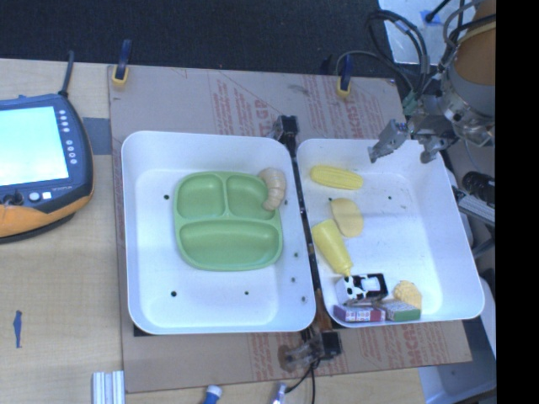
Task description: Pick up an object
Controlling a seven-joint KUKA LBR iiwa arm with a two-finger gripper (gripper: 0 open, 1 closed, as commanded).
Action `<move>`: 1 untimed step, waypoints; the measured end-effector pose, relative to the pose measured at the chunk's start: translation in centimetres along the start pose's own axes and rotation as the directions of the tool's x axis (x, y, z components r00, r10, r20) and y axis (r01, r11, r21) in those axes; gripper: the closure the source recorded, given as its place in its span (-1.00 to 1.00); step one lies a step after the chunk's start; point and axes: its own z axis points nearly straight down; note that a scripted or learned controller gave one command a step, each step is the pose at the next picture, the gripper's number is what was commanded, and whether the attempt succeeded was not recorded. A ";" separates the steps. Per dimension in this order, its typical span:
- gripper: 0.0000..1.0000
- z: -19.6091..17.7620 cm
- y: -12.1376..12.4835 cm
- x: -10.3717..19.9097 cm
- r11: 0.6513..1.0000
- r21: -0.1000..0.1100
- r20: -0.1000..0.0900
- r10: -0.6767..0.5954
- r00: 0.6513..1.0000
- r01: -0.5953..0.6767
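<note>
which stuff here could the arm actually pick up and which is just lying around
For the job: gripper, open above the right bin; in that bin, corn cob, pale yellow piece, yellow bottle, cow toy, small corn piece.

Lying about: green divided plate, left bin, handheld screen, blue clamps.

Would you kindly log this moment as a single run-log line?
gripper: open, holding nothing, above right bin far edge | corn cob, yellow bottle in right bin | green tray in left bin
</note>
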 end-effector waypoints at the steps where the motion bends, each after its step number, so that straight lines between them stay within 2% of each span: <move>1: -1.00 9.0 1.3 0.7 1.000 0.001 0.002 0.000 1.000 0.000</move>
